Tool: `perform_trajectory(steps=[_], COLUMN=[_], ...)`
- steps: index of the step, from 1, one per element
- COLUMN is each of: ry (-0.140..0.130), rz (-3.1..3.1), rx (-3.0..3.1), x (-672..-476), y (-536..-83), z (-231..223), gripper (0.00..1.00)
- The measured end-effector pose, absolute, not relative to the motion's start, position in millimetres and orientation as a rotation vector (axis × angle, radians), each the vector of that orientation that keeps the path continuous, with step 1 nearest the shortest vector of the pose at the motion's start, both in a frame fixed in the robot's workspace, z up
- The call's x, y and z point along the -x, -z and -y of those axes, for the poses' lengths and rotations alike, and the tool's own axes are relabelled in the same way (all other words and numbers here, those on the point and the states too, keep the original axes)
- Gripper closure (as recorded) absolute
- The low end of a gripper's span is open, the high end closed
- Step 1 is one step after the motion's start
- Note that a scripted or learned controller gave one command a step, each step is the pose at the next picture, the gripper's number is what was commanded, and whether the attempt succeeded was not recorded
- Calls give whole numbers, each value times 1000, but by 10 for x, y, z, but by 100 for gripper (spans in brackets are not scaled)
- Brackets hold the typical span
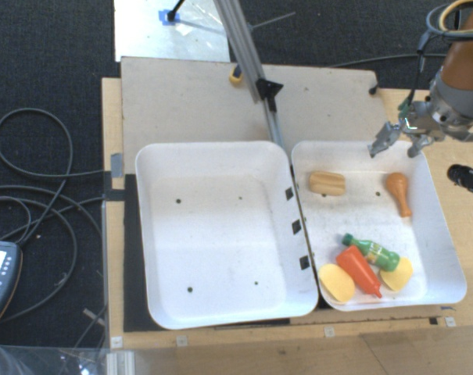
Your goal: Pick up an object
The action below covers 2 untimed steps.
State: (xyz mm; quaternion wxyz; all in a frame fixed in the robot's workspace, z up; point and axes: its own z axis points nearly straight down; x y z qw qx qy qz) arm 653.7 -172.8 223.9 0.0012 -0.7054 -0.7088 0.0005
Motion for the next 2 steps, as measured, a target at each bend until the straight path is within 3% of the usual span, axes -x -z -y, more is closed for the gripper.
perform_trajectory(steps=[1, 2], ry=[0, -2], rz=[2231, 2224], rx=[2214, 2218], x=[-6545, -6591], y=[-2269, -1791], z=[1727, 1810], gripper=[0, 0])
